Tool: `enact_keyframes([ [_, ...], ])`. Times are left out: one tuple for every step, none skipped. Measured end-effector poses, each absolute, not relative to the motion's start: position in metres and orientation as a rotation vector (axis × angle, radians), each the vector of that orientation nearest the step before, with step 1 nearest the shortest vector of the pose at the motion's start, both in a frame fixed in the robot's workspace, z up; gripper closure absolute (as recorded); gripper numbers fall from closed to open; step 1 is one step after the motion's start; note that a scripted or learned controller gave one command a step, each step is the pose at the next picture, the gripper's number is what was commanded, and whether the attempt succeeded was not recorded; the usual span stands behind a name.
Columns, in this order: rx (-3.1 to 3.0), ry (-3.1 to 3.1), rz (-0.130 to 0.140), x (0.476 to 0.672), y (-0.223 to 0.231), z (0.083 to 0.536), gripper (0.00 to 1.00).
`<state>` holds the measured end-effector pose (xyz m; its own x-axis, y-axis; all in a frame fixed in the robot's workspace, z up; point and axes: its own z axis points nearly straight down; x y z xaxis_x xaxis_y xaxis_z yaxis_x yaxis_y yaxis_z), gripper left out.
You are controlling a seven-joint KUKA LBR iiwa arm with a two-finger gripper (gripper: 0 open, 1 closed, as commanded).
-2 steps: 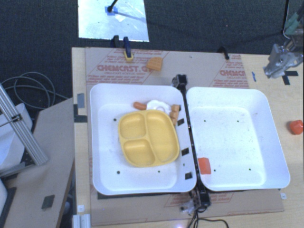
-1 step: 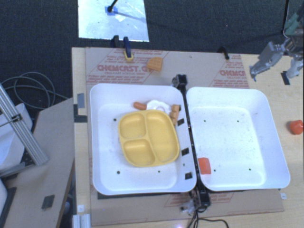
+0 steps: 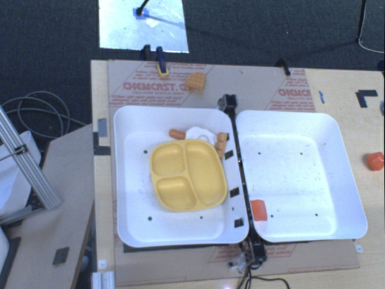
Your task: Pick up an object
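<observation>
- Where the two bins meet at the middle of the bench, the objects open to picking lie on either side of the seam, most of them in the left bin (image 3: 132, 161).
- A yellow divided tray (image 3: 187, 174) with three compartments lies flat in the middle of the left bin, turned slightly askew to the bin's walls.
- Just beyond the tray's far edge lies a small orange sausage-shaped piece (image 3: 177, 134); beside it is a white object (image 3: 200, 134) that touches or slips under the tray's rim, and which of the two cannot be told.
- A small tan block (image 3: 221, 143) sits near the left bin's right wall, close to the tray's far right corner.
- The right bin (image 3: 289, 173) holds an orange-red block (image 3: 258, 209) in its near left corner, close against the wall at the seam.
- Outside the bins, a tan waffle-like piece (image 3: 195, 80) rests on the lettered cardboard sheet (image 3: 150, 86) behind the left bin, and a red-orange object (image 3: 375, 161) sits on the bench to the right of the right bin.
- A yellow and blue clamp (image 3: 161, 62) grips the bench's far edge, and black clips (image 3: 228, 101) sit along the seam between the bins.
- Beyond the bench, a silver sheet (image 3: 142, 17) lies on the dark floor, and cables (image 3: 36, 116) loop at the left.
</observation>
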<state>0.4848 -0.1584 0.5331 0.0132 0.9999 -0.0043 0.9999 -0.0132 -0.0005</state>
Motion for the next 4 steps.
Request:
enact_keyframes([
  [2.215,2.223,0.002,0.4865,-0.1502,0.5352,0.00],
  [2.215,2.223,0.002,0.4865,-0.1502,0.5352,0.00],
  [2.215,2.223,0.002,0.4865,-0.1502,0.5352,0.00],
  [2.215,2.223,0.002,0.4865,-0.1502,0.5352,0.00],
])
